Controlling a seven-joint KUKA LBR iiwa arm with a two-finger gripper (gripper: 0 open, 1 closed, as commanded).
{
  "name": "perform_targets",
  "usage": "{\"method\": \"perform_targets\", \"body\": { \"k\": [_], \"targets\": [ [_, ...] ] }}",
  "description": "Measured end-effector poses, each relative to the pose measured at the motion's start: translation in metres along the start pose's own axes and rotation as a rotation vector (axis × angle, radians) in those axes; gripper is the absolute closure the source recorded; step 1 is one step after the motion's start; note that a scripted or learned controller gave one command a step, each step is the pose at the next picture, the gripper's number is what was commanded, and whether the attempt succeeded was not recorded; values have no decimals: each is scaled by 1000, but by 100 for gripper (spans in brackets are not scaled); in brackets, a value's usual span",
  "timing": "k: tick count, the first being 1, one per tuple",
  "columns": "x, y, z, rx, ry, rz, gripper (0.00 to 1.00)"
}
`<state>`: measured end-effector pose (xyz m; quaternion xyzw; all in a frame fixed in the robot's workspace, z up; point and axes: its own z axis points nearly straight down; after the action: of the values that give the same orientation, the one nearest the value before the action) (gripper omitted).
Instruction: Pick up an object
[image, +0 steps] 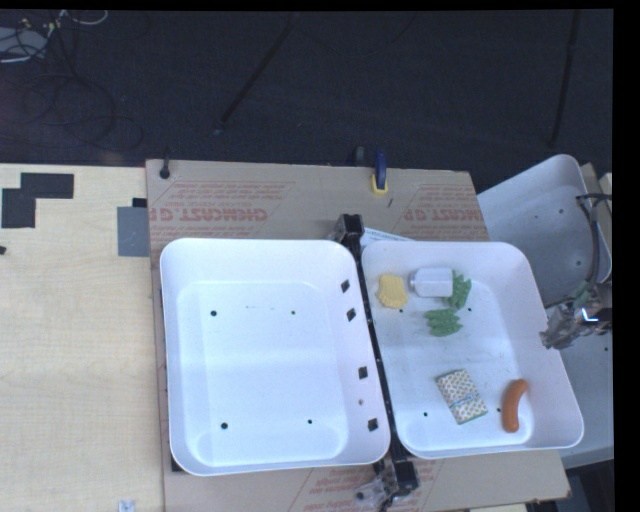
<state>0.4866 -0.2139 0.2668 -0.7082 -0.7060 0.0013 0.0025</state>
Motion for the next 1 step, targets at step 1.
{"method": "perform_targets", "body": {
  "k": [1],
  "targets": [
    [-1,3,-9,-1,0,-2,100]
  ]
}}
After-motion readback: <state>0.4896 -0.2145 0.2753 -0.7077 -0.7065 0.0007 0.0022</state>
